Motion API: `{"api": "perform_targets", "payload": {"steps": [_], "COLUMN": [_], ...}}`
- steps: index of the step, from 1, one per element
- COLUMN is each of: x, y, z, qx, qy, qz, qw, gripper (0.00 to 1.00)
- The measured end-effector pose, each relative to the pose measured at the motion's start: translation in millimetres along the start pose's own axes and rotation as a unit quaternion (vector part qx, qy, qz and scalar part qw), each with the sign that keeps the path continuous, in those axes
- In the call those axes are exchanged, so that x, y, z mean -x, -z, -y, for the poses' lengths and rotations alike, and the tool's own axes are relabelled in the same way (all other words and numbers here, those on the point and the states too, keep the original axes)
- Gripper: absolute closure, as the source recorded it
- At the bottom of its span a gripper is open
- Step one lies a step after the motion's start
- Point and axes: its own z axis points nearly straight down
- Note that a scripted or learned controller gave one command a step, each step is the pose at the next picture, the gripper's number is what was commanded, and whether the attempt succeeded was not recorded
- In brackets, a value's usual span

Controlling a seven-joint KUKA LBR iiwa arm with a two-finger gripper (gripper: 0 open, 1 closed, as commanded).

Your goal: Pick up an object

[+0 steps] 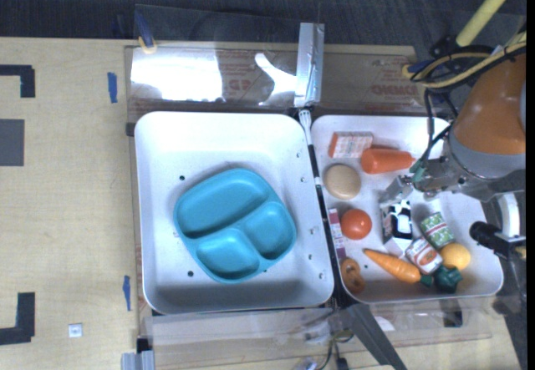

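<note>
The right bin (485, 289) holds several toy foods: an orange carton (349, 144), an orange pepper-like piece (386, 160), a beige bun (342, 180), a red tomato (356, 223), a carrot (393, 265), a yellow lemon (456, 256), a green-and-white box (435, 229) and a black-and-white item (399, 220). My gripper (403, 187) hangs over the middle of this bin, just below the pepper-like piece and above the black-and-white item. I see nothing clearly between its fingers.
The left bin (159, 151) holds a blue divided plate (236, 223). A metal divider (309, 68) and clear panels stand behind the bins. Cables and a yellow pole (493, 1) sit at the upper right. Wooden bench lies to the left.
</note>
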Motion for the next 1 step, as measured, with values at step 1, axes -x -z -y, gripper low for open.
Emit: {"api": "perform_targets", "payload": {"steps": [1], "x": [-14.4], "y": [-62.4], "z": [28.2], "qx": [0.003], "qy": [-0.074], "qz": [0.007], "qw": [0.9972], "gripper": [0.0]}}
